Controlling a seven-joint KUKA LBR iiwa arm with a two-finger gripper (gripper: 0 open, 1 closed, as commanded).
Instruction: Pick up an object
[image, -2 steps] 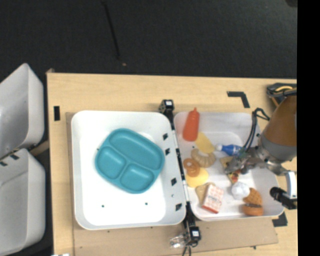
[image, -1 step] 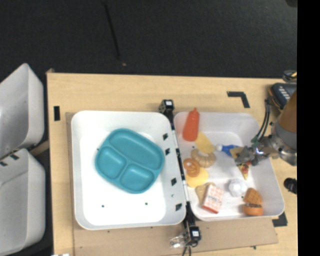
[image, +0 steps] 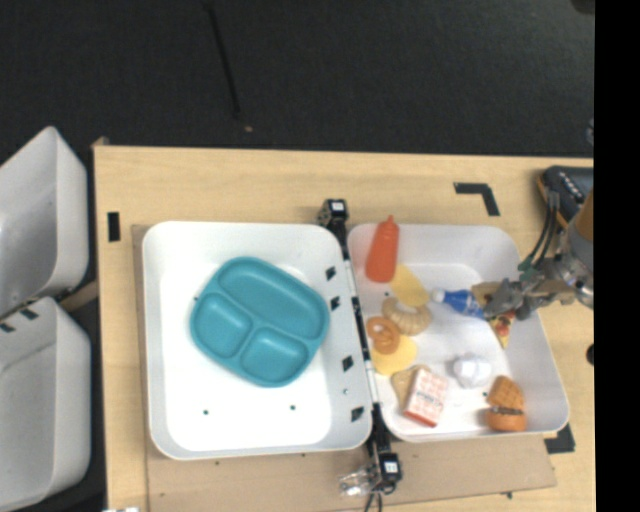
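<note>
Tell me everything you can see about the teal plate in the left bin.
The teal plate is a rounded, moulded tray that looks like smooth plastic, split by raised ridges into three compartments: one large along its upper side and two smaller below. Nothing lies in any of them. It lies flat, right side up, turned at a slant to the bin's edges, roughly in the middle of the left bin, resting on the bin floor and apart from the walls. Nothing else touches it.
</note>
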